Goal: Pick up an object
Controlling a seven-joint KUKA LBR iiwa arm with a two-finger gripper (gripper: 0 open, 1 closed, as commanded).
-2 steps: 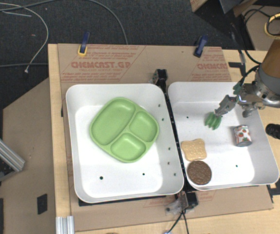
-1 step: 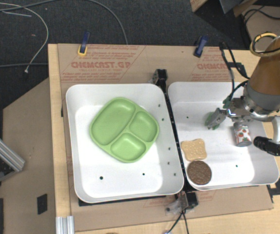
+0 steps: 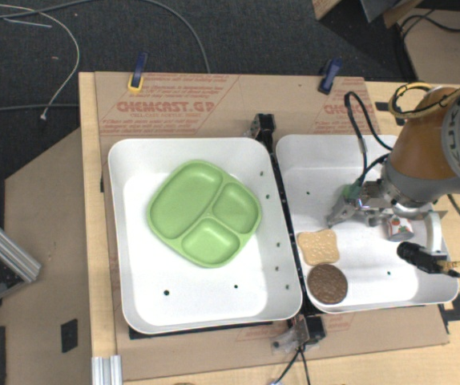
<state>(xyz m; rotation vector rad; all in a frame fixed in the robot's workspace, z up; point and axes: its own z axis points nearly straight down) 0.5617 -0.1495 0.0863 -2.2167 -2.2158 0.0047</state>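
cracker (image 3: 319, 246) (touching cookie (image 3: 327, 284)) crowds corner

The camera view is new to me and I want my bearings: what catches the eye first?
The green divided plate in the left bin stands out most. In the right bin, the gripper hangs above a tan cracker and a brown round cookie at the near-left corner.

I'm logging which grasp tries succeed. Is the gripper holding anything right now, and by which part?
Cannot be told. The gripper sits low in the right white bin, above the tan square cracker and the brown round cookie, both lying apart from it.
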